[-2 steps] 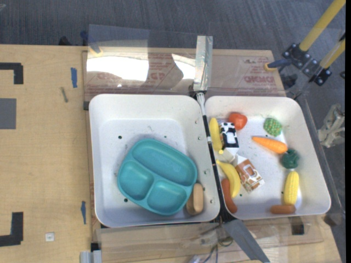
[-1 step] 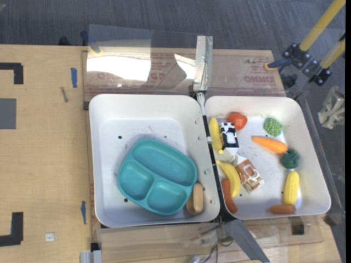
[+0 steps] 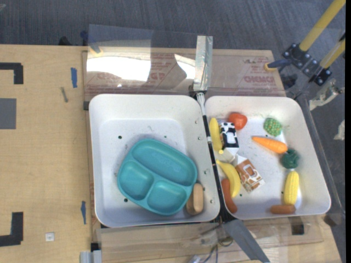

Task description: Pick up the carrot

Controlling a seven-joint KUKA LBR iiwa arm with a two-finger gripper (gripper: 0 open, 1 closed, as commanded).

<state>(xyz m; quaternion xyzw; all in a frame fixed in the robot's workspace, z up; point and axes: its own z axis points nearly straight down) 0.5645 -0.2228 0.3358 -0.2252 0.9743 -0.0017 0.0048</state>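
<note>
We see the carrot (image 3: 270, 144) lying flat in the right-hand white bin (image 3: 312, 163), its green top (image 3: 290, 159) pointing toward the bin's lower right. Just above the carrot sits a green broccoli piece (image 3: 272, 126), to its left a red tomato (image 3: 237, 119) and a black-and-white carton (image 3: 228, 134), and below it a corn cob (image 3: 292, 186). Farther left of the carrot, the other bin (image 3: 104, 119) holds a teal divided plate (image 3: 157, 175); we cannot tell the pincer's state.

Bright, even light, glare on plastic sheet (image 3: 118, 64)
</note>
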